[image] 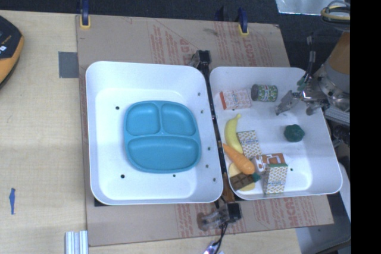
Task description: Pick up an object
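I see the tool (290, 103) spread wide, holding nothing, over the right bin (333, 178), just above the green ball (293, 133) and right of the small can (264, 93).

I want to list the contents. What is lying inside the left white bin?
Inside the left bin lies a blue divided plate, flat, its three compartments bare. What is beneath the plate is covered, so I cannot say.
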Action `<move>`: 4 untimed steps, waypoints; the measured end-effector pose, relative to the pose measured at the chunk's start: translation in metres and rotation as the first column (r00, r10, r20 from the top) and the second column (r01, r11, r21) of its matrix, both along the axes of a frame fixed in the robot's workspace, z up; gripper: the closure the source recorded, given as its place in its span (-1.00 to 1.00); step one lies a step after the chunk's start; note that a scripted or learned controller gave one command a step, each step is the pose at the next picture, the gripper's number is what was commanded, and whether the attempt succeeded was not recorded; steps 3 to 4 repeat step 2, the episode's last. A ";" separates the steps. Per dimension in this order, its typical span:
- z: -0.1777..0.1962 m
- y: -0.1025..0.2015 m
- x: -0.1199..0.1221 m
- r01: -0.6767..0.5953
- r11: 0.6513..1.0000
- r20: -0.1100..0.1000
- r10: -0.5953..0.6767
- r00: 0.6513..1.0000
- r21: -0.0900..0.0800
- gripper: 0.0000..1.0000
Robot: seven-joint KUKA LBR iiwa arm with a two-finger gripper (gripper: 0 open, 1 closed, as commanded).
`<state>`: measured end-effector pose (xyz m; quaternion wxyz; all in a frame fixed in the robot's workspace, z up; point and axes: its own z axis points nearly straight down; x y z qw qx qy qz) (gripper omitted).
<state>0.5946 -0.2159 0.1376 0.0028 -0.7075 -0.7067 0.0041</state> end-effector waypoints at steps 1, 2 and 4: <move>-0.006 0.050 0.065 -0.012 1.000 0.011 0.012 1.000 0.002 -1.00; -0.041 0.085 0.064 -0.008 1.000 0.014 0.008 1.000 -0.006 -1.00; -0.041 0.085 0.064 -0.008 1.000 0.014 0.008 1.000 -0.006 -1.00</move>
